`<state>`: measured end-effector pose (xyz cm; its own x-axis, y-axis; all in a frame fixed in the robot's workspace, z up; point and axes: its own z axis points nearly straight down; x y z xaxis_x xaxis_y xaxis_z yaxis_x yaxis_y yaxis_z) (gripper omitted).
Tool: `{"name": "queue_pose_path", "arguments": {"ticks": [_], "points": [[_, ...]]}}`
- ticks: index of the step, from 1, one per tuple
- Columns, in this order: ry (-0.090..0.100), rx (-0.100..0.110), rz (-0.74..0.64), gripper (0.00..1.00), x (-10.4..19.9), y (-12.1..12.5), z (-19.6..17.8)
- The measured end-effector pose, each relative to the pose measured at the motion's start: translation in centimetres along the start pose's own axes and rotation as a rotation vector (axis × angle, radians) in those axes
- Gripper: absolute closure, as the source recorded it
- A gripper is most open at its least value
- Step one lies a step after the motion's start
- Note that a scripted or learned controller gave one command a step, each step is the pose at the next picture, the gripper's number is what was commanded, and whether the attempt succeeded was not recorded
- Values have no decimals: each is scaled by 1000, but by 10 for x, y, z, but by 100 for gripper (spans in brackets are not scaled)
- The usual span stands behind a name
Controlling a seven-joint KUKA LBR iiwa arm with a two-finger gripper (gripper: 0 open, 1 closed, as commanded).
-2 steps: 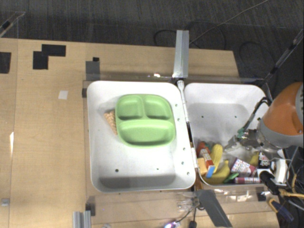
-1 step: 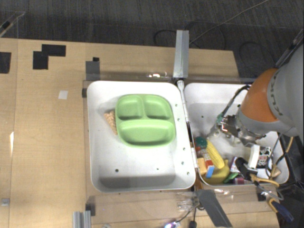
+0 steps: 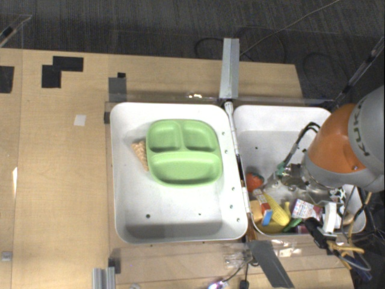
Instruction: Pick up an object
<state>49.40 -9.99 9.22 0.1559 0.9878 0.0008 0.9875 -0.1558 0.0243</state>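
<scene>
My gripper (image 3: 289, 178) is low in the front part of the right bin (image 3: 271, 131), mostly covered by the grey and orange wrist above it. Just left of it lies a small red round thing (image 3: 254, 180). In front of it sits a heap of small items: a yellow corn-like piece (image 3: 275, 209), a yellow-orange block (image 3: 257, 209), a small pink and white packet (image 3: 302, 209) and a bit of green (image 3: 295, 223). I see nothing held in the gripper.
The left bin (image 3: 120, 179) holds a green divided plate (image 3: 182, 151), with a tan waffle-like piece (image 3: 140, 154) poking out from under its left edge. A metal divider post (image 3: 229, 71) stands behind the bins. The arm covers the right bin's right side.
</scene>
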Motion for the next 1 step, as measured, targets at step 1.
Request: {"name": "queue_pose_path", "arguments": {"ticks": [1], "points": [[-1,8,81,0,16,34,2]]}}
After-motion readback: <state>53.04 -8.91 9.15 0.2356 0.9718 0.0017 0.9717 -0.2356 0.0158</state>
